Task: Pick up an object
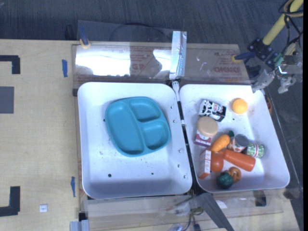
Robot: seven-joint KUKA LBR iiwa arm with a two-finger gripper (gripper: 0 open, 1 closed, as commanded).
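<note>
Camera view shows the right bin (276, 143) crowded along its middle, with bare floor near its right wall. The left bin (91, 143) holds a blue divided plate (138, 125). An orange bottle (233, 160) lies flat in the right bin, long axis running left to right, beside a carrot (221, 142) and a green can (255, 150). The gripper (269, 76) hovers over the right bin's upper right corner; whether it is open cannot be told.
</note>
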